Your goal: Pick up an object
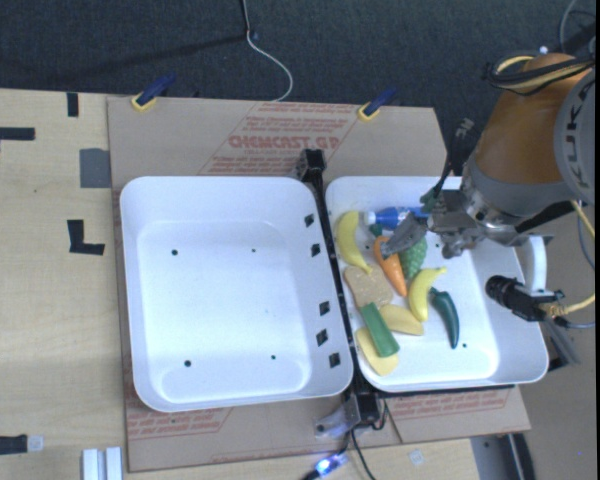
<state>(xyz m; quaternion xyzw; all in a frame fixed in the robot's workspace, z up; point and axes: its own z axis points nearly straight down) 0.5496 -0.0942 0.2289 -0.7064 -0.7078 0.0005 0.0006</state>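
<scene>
The grey two-finger pincer [408, 234] hangs low over the right shallow white plastic bin [480, 358], above a small orange plastic carrot [392, 270] and a bumpy green plastic vegetable [414, 257]. Its fingers are too blurred to judge, so I cannot tell its opening or hold. A curved yellow plastic banana [351, 240] lies just beside the carrot.

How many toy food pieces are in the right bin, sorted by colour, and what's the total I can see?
Yellow: 4 (banana, piece, piece, piece)
Green: 3 (dark pepper, cucumber, bumpy piece)
Orange: 1 (carrot)
Tan: 1 (bread slice)
Blue and white: 1 (item)
Total: 10 visible; the gripper may hide more.
</scene>
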